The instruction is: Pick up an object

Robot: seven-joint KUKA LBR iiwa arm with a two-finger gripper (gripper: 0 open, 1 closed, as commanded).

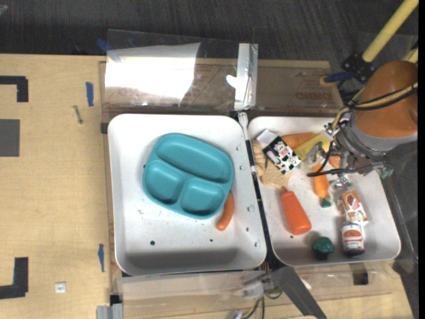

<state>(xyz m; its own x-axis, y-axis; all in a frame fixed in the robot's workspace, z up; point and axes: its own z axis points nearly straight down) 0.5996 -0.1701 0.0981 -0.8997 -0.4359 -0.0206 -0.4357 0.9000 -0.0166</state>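
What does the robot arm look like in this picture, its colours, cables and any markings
The arm enters from the right: a rounded grey body with a broad orange band above the wrist. Thin black and yellow cables curve across the band. Below it, the gripper is a dark metal assembly with loose wires around it. No markings are legible.

Plastic, board and clear sheet on the bench

The two white bins (126,178) look like smooth, slightly glossy plastic; the teal divided plate (189,175) in the left one is matt plastic. At 12 o'clock a clear sheet (153,75) throws strong glare. The bench top (46,198) at 9 o'clock reads as dull, flat brown board. The orange bottle (295,211) is smooth plastic, and the small labelled bottle (352,234) at 4 o'clock is shiny.
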